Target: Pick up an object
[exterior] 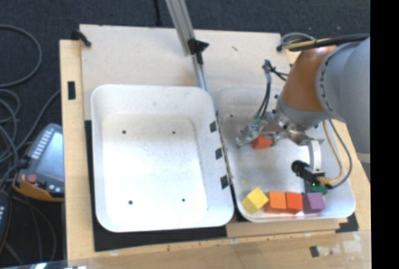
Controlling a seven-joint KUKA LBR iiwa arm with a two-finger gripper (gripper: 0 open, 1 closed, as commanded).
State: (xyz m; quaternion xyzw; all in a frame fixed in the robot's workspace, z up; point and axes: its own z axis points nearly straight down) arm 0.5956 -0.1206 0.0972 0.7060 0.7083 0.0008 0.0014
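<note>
My gripper (257, 135) hangs low over the upper middle of the right bin (232, 101), under the grey arm with its orange band. A small red-orange block (263, 143) sits right at the gripper's tip, partly covered by it; whether it is gripped or just lying on the bin floor I cannot tell. Along the bin's front wall lie a yellow block (255, 199), two orange blocks (277, 201) (293, 201) and a purple block (313, 201) in a row.
The left bin (100, 105) stands beside the right one, sharing a rim. A slanted metal pole (177, 5) rises behind the bins. Cables and a black fitting (302, 168) hang from the arm over the right bin's right side.
</note>
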